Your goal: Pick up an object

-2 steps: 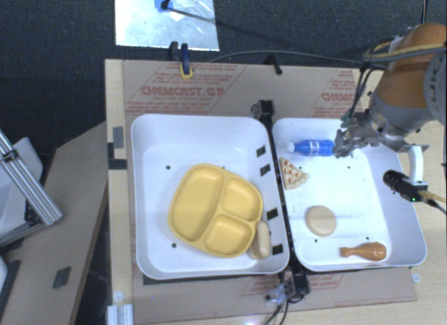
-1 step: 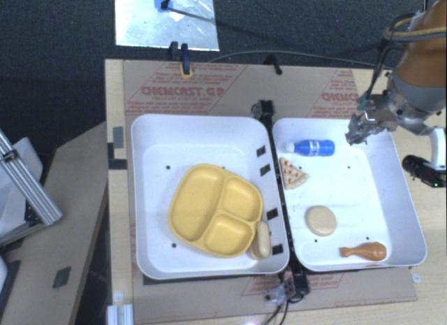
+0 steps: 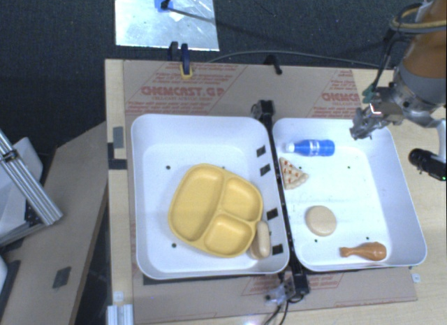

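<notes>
Arm (image 3: 422, 58) enters from the right, grey with orange band; tool (image 3: 363, 126) hangs over the upper right corner of the right bin (image 3: 401, 184), near its rim; nothing seen between its fingers; the tool is small and blurred here, so whether it's spread or pressed together, can't tell. Right bin holds a blue-and-white bottle (image 3: 312, 148) lying on its side near the top, just left of the tool; pizza slice toy (image 3: 292, 173) below it by the left wall; round tan bun (image 3: 321, 220) mid-bin; chicken drumstick (image 3: 364, 251) near the bottom right, well apart from the tool. Left bin (image 3: 150, 177) holds a yellow divided tray (image 3: 215, 210), tilted; a pale bread-like piece (image 3: 262, 240), possibly a roll, touches its lower right corner. Both bins sit on a cardboard-covered surface (image 3: 209, 89).
</notes>
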Robot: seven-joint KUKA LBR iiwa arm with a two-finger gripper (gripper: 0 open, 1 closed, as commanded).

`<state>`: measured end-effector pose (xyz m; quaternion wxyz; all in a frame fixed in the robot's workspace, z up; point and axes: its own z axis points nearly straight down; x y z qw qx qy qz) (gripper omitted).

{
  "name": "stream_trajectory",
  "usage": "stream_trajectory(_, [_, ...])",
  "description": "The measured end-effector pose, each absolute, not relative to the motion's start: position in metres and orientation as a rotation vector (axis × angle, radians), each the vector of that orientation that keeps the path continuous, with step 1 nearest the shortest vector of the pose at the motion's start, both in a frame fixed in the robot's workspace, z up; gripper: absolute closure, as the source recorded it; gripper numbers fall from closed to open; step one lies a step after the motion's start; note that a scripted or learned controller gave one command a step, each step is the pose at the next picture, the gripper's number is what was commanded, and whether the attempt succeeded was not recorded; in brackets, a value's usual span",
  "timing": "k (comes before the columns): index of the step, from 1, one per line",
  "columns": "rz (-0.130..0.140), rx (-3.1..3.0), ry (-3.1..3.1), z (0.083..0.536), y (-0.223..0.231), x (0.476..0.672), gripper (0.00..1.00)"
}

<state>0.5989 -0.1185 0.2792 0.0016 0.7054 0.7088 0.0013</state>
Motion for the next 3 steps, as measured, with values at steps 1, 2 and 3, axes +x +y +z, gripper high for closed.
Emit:
stream_trajectory(1, [0.000,2.215,2.230,0.264,-0.077,0.578,1.00])
stream_trajectory(2, [0.001,2.213,2.234,0.253,-0.017,0.558,1.00])
stream_trajectory(3, [0.003,2.211,2.234,0.241,0.039,0.549,1.00])
